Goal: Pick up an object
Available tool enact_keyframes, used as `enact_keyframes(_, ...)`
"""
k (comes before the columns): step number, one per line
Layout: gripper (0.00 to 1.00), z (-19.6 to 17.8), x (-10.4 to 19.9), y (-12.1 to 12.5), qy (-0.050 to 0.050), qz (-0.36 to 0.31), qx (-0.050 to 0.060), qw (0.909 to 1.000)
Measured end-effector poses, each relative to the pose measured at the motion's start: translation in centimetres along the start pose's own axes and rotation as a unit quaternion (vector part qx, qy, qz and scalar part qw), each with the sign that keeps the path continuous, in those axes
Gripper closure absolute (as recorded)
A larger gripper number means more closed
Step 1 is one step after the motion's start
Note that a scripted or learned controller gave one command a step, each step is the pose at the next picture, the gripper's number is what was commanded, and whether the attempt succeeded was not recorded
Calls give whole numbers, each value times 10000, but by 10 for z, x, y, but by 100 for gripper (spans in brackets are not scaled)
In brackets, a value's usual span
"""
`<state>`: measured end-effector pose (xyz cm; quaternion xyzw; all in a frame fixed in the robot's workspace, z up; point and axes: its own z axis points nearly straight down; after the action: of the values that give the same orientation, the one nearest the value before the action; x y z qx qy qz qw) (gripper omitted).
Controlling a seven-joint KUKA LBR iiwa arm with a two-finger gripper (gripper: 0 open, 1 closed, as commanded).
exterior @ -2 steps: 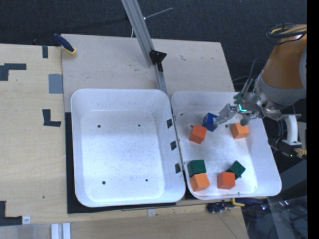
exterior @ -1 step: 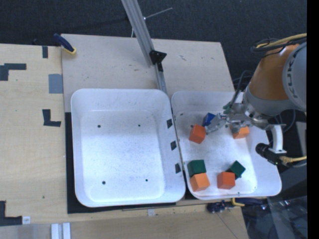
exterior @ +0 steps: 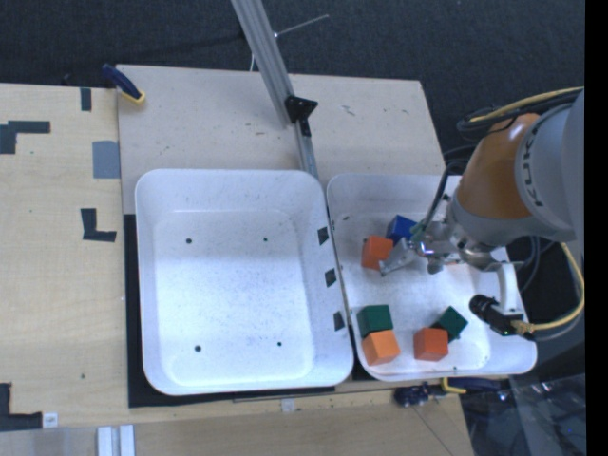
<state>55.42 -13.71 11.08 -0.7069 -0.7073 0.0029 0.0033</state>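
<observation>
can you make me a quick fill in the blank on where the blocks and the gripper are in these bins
1. All the small blocks lie in the ___ shallow white bin as the camera sees it.
2. The gripper sits between the orange block and the ___ block.
3. The green cube touches an ___ cube just below it.

Missing words: right; blue; orange

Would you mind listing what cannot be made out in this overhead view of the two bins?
- Gripper: its fingers are small and blurred against the right bin; open or shut cannot be told.
- Blue block: partly covered by the arm's wrist, so its full shape is hidden.
- Contact between the gripper and the orange block beside it: too small to tell.
- Dark green block: tilt unclear.
</observation>
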Motion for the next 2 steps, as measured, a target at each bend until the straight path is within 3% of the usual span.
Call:
enact_keyframes(1, 0, 21, 1, -1, -3, -4, -20, 10000)
enact_keyframes(2, 100, 10, 2, -1, 2, -11, -25, 10000)
